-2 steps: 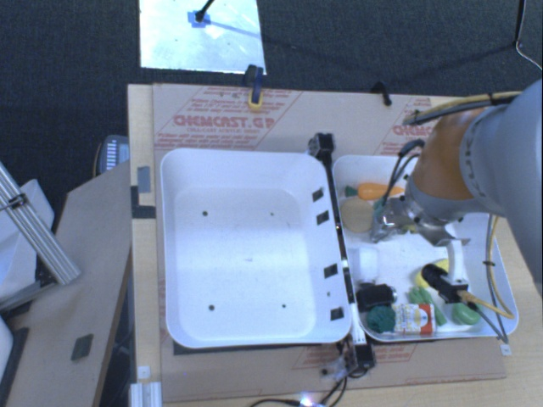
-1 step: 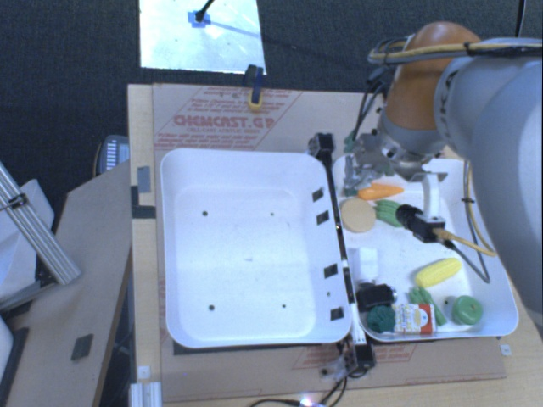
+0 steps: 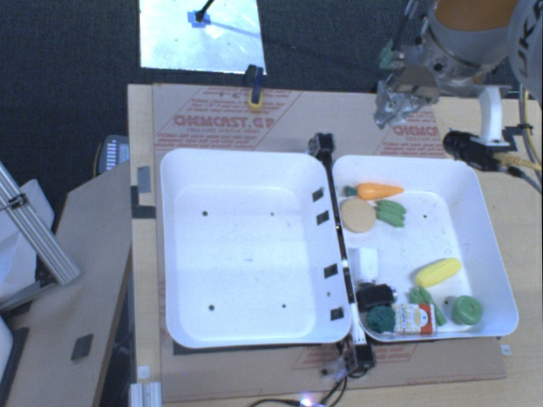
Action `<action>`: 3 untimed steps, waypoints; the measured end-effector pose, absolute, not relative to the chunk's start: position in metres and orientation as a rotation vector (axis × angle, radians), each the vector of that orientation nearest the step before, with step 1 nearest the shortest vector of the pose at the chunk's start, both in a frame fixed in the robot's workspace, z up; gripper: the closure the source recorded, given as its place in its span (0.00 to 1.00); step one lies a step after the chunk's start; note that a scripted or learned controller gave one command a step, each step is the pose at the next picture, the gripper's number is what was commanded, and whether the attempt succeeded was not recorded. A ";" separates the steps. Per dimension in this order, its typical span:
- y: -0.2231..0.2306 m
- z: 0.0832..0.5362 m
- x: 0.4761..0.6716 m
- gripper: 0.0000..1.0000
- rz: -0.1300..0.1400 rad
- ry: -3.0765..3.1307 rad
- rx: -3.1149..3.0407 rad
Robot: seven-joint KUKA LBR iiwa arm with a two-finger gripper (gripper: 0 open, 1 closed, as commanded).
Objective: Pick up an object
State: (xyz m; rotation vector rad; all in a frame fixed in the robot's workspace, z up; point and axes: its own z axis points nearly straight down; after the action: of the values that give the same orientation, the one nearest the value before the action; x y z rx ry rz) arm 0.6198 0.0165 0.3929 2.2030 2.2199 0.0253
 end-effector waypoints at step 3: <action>0.234 0.547 0.607 1.00 0.030 2.223 2.209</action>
State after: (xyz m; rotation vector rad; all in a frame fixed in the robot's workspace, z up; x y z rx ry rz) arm 0.6066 0.2339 0.5467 2.2085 2.2226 0.0297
